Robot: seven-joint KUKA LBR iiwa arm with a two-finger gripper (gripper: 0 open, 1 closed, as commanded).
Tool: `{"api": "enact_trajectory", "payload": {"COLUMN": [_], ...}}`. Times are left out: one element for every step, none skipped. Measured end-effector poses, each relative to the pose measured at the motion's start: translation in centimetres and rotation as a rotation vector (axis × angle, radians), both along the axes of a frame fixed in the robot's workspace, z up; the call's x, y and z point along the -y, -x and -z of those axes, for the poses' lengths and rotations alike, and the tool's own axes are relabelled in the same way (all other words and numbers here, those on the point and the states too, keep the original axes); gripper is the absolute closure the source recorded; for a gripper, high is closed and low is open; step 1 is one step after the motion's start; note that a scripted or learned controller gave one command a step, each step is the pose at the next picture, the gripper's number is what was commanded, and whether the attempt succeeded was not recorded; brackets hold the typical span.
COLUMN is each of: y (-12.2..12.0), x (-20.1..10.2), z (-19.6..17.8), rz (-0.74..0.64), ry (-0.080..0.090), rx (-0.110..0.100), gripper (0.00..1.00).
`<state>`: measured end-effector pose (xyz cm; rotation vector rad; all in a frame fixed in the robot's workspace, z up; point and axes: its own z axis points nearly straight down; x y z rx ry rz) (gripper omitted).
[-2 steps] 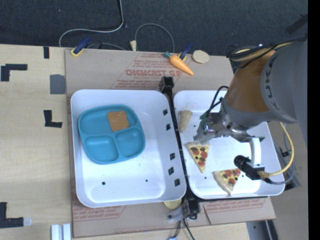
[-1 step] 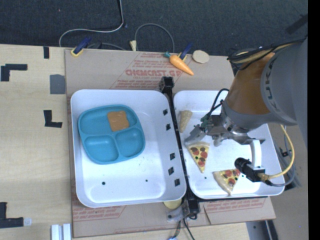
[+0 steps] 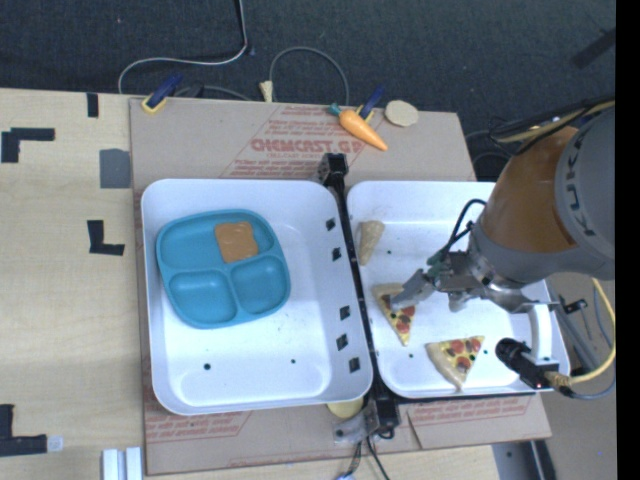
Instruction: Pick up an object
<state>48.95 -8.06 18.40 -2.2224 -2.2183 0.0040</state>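
Note:
The right bin (image 3: 420, 196) holds two pizza slices: one (image 3: 398, 318) near its left wall and another (image 3: 456, 356) near its front rim. A pale beige wedge (image 3: 370, 239) lies by the divider. My gripper (image 3: 432, 298) hangs low over this bin, between the two slices, and is open. Its left fingertip (image 3: 405, 295) rests at the upper edge of the first slice; the other finger (image 3: 462, 302) is above the second slice. Only white bin floor shows between them. In the left bin (image 3: 180, 368), a blue divided plate (image 3: 205, 293) carries a tan toast piece (image 3: 236, 240).
An orange carrot (image 3: 362, 129) and a pale round piece (image 3: 402, 114) lie on the cardboard behind the bins. A black divider (image 3: 345, 268) separates the bins. The grey arm with its orange band (image 3: 535, 208) covers the right bin's right side. Cables trail behind the bench.

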Motion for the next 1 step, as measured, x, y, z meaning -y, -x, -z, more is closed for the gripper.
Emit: {"api": "enact_trajectory", "payload": {"y": [-1.59], "x": [3.15], "z": [10.35], "rz": [0.0], "ry": [0.002], "rx": [0.005], "gripper": [0.0]}}
